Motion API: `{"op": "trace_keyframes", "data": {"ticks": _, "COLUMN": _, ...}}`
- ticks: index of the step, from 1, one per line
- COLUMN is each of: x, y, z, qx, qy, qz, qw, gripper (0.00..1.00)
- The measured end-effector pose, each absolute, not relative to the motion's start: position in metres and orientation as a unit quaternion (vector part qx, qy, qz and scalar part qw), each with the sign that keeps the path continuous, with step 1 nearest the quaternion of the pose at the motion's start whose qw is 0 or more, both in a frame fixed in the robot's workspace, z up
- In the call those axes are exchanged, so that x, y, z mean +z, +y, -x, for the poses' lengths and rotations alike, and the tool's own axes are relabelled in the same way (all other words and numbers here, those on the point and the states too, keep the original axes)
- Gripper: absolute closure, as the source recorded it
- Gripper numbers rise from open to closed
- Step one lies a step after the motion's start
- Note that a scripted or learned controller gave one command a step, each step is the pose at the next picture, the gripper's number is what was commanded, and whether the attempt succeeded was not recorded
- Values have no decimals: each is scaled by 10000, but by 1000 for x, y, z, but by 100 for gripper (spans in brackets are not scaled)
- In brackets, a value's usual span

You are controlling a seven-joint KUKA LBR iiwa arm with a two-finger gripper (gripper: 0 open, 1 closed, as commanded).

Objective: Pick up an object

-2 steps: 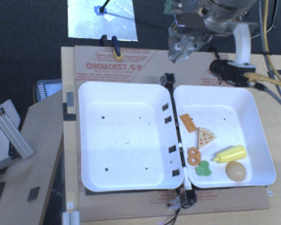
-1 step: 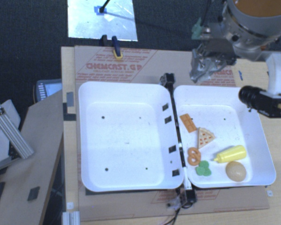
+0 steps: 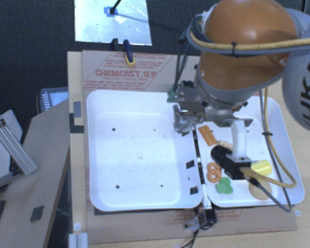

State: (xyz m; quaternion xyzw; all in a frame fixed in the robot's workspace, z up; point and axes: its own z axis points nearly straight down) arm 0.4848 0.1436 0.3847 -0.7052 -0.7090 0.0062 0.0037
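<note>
The jaws (image 3: 186, 123) hung over the right bin (image 3: 279, 138), open or shut I cannot tell, near small plastic toys: a flat orange bar (image 3: 207, 135), an orange pretzel (image 3: 214, 172), a bumpy green blob (image 3: 225, 186) and a yellow block (image 3: 261, 167).

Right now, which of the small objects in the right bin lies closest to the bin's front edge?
The green flat leaf-like piece, just below the orange pretzel-shaped piece. The yellow cylinder and orange rectangular block lie farther back.

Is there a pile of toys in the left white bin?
No. The toys, such as the yellow piece and green piece, lie in the right bin.
</note>
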Motion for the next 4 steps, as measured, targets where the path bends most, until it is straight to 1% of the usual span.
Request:
{"op": "trace_keyframes", "data": {"ticks": 1, "x": 544, "y": 141, "z": -487, "qx": -95, "qy": -7085, "qz": 7056, "qw": -49, "gripper": 100}}
{"op": "trace_keyframes", "data": {"ticks": 2, "x": 534, "y": 197, "z": -518, "qx": -14, "qy": -7099, "qz": 7043, "qw": -3, "gripper": 100}}
{"op": "trace_keyframes", "data": {"ticks": 3, "x": 342, "y": 213, "z": -500, "qx": 76, "qy": -7084, "qz": 7057, "qw": 34, "gripper": 100}}
{"op": "trace_keyframes", "data": {"ticks": 4, "x": 545, "y": 214, "z": -507, "qx": -100, "qy": -7085, "qz": 7056, "qw": -39, "gripper": 100}}
